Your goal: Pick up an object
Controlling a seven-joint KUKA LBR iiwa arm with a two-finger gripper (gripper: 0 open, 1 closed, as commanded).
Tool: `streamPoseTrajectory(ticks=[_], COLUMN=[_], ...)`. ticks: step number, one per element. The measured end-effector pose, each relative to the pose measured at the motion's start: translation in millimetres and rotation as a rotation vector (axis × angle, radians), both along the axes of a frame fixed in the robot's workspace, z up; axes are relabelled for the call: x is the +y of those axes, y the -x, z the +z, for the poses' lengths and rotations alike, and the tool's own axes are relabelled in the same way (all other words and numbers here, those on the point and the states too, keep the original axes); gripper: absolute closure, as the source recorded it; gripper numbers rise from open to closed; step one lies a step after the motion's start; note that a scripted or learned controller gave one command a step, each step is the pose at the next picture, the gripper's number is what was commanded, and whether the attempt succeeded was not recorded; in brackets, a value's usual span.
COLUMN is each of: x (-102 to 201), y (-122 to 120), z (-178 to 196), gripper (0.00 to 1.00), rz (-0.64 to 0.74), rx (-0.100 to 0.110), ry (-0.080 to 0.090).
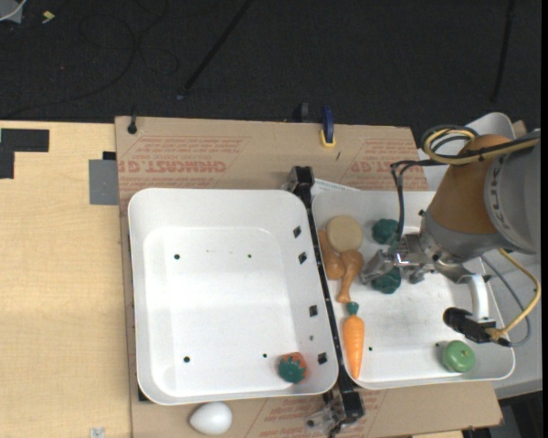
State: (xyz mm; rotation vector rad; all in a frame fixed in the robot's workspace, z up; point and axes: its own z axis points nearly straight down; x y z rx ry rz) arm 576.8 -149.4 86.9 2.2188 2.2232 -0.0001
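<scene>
I see smooth glossy white plastic bins (pixel 155 245), a matt brown cardboard sheet (pixel 210 158), pale wood-grain bench (pixel 46 272), shiny orange carrot (pixel 353 340)

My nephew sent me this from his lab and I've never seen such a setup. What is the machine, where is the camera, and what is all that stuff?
One camera looks down at a slant on a bench. The grey and orange robot arm reaches in from the picture's right; its gripper is low in the right bin, beside a dark teal object. Whether it holds anything is unclear. That bin also has a carrot, a tan wooden piece and a green round object. The left bin has a small teal and orange toy. A white egg lies outside.
</scene>
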Motion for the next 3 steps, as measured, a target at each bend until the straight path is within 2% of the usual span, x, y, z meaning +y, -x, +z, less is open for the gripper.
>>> streamPoseTrajectory(ticks=[1, 2, 3], x=[0, -1, 53], y=[3, 2, -48], z=[0, 12, 109], gripper=[0.00, 1.00, 1.00], rz=[-0.003, -0.005, 0.005], rx=[0.003, 0.003, -0.008], ry=[-0.002, -0.002, -0.001])
